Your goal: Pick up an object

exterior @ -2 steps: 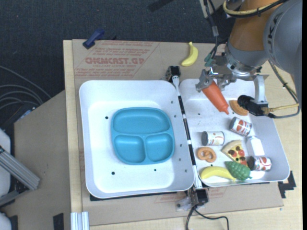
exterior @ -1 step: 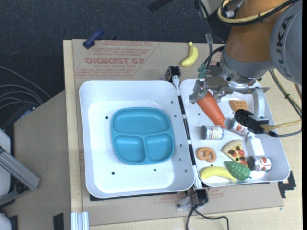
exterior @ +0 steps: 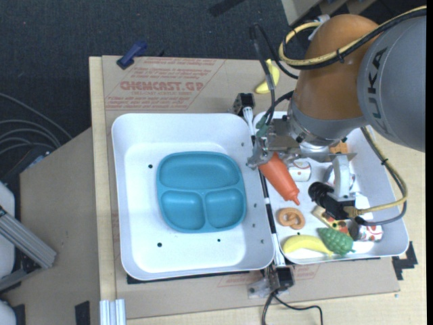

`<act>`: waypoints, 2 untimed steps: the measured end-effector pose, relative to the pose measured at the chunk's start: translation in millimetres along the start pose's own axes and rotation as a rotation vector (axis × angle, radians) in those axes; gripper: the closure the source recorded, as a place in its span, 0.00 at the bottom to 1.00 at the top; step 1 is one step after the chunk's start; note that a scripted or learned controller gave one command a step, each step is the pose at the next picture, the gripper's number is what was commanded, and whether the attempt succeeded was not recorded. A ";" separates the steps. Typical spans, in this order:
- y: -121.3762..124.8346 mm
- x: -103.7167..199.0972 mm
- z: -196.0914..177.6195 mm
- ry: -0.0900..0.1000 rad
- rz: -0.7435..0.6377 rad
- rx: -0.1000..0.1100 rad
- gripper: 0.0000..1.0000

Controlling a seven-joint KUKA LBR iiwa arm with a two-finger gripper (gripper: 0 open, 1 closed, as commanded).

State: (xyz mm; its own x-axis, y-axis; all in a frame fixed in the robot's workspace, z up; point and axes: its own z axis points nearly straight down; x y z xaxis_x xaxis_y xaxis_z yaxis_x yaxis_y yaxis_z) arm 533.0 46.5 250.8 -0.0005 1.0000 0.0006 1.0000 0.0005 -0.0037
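Closest to the lens was my arm (exterior: 352, 66), which overhung the far half of the right bin (exterior: 399, 239). Beneath it the end effector (exterior: 272, 147) sat low beside that bin's inner wall, just above the thick end of the orange carrot-shaped toy (exterior: 279, 177), the likeliest pick. Whether the end effector was wide or narrow, I could not tell. The toy was not visibly held.

Hazards, as judged:
1. The toy's thick end lay close to the wall between the bins. A closing stroke could catch that wall or pinch only the tip, and the tapered body would then slip out.
2. The pretzel (exterior: 291, 217), banana (exterior: 304, 246) and green toy (exterior: 336, 240) lay near. A dragged toy could shove them.

Not readable:
- Any contact between end effector and toy.
- Whatever lay in the bin under my arm.

The blue divided plate (exterior: 201, 189) in the left bin (exterior: 128, 181) lay well apart.
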 end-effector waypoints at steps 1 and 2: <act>32.4 -103.0 -16.3 -0.002 0.001 -0.005 1.00; -44.8 -51.4 9.6 0.000 0.000 -0.001 1.00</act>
State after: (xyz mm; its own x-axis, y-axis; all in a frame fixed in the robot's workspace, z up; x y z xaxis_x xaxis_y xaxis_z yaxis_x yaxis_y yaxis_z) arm 488.3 -4.9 241.4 -0.0001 1.0000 0.0007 1.0000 0.0001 -0.0030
